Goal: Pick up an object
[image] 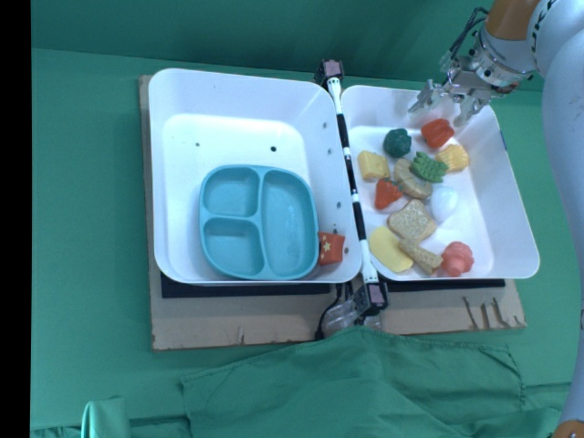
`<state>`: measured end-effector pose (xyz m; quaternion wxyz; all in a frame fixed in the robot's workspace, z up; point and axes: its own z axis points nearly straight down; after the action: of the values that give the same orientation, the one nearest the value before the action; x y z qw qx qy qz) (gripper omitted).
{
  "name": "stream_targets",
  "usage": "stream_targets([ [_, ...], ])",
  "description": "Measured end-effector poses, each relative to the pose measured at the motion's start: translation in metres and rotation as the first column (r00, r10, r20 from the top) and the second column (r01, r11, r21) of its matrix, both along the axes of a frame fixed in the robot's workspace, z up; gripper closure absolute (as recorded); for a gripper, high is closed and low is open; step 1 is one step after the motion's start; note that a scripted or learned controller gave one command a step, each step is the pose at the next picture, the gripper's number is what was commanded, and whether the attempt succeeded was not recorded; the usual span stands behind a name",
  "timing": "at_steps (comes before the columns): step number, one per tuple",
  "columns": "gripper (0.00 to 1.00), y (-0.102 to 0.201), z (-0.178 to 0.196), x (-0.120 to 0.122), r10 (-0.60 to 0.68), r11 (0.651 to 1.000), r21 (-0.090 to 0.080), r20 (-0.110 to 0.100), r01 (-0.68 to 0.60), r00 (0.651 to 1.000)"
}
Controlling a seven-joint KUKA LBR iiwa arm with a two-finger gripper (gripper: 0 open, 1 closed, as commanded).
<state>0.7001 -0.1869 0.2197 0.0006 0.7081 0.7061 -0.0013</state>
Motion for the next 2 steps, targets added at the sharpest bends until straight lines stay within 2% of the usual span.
stream_targets([
  [1,0.0,0.0,-0.01,0.0,0.001,1.0,-0.001,0.003,-0.001,1.0],
  [2,0.0,0.036,-0.036,-0.001,-0.002,1.0,-0.013,-0.004,0.002,1.0],
])
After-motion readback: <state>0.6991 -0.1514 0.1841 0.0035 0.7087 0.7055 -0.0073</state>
